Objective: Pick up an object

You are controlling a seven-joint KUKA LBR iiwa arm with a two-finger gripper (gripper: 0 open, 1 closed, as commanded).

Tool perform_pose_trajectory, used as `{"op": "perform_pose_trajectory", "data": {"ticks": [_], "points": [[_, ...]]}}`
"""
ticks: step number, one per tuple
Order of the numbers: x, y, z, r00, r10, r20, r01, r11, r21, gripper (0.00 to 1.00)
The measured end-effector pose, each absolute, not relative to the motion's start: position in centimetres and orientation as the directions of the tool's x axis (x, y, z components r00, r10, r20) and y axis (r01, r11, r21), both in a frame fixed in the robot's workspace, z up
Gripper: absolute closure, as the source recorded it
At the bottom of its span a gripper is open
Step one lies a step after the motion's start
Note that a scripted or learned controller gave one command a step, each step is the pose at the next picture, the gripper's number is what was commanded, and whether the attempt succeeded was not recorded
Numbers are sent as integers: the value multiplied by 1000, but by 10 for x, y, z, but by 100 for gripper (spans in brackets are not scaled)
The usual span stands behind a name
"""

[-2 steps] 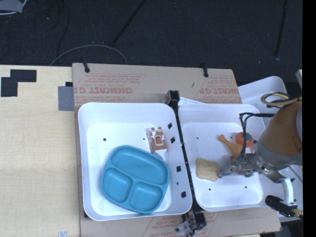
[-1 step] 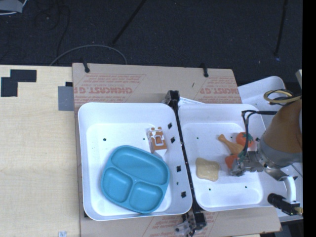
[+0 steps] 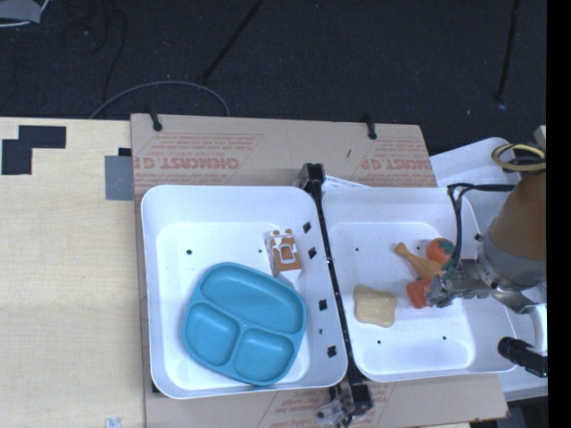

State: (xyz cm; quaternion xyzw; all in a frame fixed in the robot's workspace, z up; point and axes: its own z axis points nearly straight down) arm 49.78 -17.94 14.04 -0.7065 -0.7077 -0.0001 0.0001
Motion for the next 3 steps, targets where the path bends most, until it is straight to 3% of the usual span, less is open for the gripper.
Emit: {"op": "perform_pose_trajectory", "data": {"ticks": [2, 3], "points": [[492, -183, 228, -2, 1000, 0, 1000, 2, 1, 100], [492, -132, 222, -3, 1000, 2, 1000, 3, -4, 100]]}}
